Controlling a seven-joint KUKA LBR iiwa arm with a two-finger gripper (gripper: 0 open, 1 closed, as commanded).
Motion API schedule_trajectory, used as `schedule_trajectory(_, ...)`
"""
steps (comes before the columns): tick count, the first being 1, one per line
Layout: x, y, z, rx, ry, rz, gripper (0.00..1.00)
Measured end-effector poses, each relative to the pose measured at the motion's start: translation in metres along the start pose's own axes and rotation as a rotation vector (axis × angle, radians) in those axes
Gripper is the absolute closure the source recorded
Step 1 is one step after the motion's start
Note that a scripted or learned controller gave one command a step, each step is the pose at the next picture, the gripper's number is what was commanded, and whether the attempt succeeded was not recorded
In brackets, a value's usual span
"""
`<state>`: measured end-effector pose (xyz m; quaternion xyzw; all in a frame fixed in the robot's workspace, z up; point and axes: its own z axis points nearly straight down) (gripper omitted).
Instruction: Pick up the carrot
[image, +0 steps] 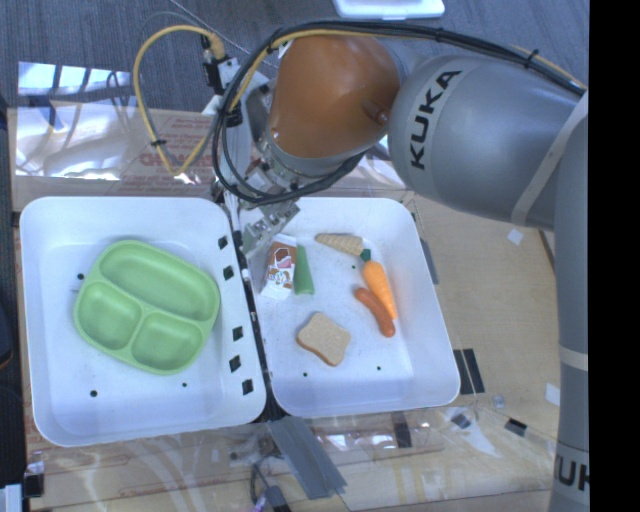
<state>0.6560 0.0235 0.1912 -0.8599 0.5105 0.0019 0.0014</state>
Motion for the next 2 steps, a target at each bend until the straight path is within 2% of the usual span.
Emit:
schedule_trajectory(1, -0.055, -0.03, 0.0, -0.001, 0.002, 0.244, 1.0)
schedule_trajectory(2, -0.117, -0.017, -0.032, -0.001, 0.002, -0.218, 1.0)
